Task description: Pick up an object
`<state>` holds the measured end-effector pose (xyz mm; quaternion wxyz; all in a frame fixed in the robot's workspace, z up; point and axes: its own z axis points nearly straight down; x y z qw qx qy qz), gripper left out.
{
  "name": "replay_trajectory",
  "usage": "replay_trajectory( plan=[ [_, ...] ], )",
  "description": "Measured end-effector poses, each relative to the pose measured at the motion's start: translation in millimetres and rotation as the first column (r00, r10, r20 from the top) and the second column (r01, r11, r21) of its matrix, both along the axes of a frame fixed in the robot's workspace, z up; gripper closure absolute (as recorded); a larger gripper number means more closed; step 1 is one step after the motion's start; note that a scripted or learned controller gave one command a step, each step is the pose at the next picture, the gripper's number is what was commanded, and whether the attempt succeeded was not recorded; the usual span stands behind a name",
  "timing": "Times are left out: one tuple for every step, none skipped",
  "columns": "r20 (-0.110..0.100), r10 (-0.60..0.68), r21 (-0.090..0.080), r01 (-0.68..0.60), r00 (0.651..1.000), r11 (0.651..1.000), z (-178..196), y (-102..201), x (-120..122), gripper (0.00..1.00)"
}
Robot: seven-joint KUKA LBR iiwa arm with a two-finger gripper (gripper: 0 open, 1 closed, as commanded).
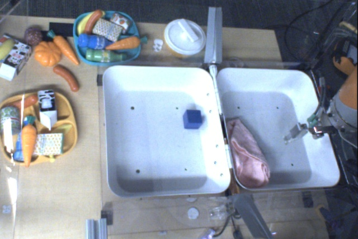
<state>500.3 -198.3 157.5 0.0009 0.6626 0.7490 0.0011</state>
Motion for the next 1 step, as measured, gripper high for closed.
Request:
replay_trajectory(
  plan=[
    [-0.002,0.046,0.000,-0.046,0.999,0.999,12.9,8.3,-12.9,0.00]
  ],
)
